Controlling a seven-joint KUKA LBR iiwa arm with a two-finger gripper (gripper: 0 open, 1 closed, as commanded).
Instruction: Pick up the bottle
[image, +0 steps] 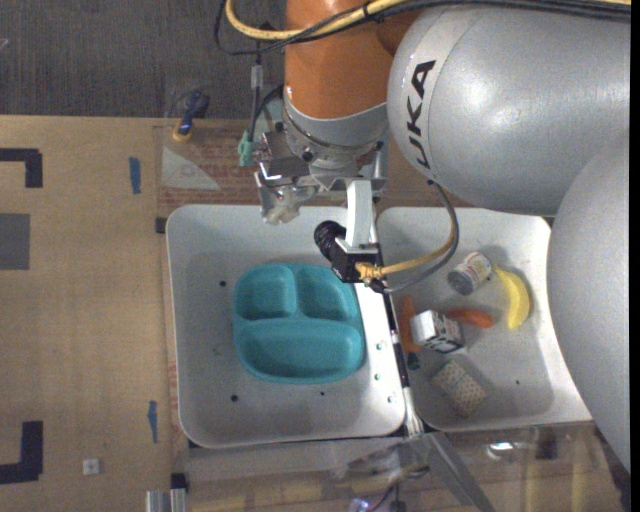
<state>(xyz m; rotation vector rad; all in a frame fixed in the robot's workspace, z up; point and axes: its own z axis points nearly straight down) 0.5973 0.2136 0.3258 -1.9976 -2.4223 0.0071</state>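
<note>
Plainly, white "UKA" lettering on the grey arm (470, 110) above the bins (200, 330).

I see a tan bench (80, 330) with blue tape marks, and what looks like dark carpet (110, 55) beyond.

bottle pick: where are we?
Done: nothing visible yet. The bottle lies in the right bin beside the banana, untouched. In hand: the gripper sits over the far edge of the left bin, beyond the teal tray, away from the bottle; nothing is seen in it. Left: move over to the right bin, descend, grasp, lift.
</note>
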